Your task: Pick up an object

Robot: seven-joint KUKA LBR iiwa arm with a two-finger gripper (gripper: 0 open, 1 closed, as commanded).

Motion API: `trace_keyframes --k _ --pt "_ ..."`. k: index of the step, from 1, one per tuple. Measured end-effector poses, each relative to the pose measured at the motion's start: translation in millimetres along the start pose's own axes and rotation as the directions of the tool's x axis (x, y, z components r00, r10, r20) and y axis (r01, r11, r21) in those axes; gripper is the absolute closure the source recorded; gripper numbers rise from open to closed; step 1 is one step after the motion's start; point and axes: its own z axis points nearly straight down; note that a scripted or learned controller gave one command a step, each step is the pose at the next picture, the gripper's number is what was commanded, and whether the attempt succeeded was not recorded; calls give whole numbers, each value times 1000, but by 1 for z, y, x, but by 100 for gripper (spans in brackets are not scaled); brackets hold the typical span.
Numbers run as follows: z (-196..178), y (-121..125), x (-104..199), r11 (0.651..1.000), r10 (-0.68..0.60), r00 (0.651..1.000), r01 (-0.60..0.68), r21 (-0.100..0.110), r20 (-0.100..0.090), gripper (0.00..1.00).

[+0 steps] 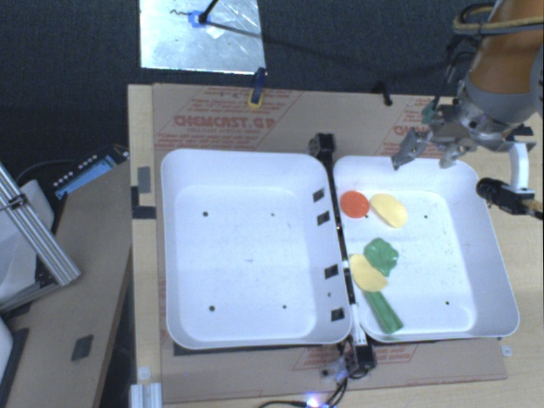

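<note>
Hovering at upper right of frame, gripper [432,150] sits above the right bin's [489,228] far rim, fingers spread, nothing between them. Candidates all lie in that bin's left half: orange disc [354,203], yellow piece [388,210], green piece [382,254]. Pick not started.

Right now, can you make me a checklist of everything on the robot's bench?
Surface: cardboard sheet under two white bins, left bin and right bin.
Job's things: in the right bin, orange disc, yellow oval, green leafy piece, second yellow piece, green stick.
Clutter: shiny foil sheet behind the bench.
Tool: the tool hangs open above the right bin's back rim, holding nothing.
Cables: black cable across the dark floor.
Surroundings: metal frame at left.
</note>
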Motion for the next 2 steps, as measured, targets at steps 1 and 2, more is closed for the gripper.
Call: trace_keyframes --k 1,2 --pt "-12 1 0 1000 -3 1000 3 -4 0 100" --pt "-216 -3 43 1000 -6 1000 6 -21 1 100"
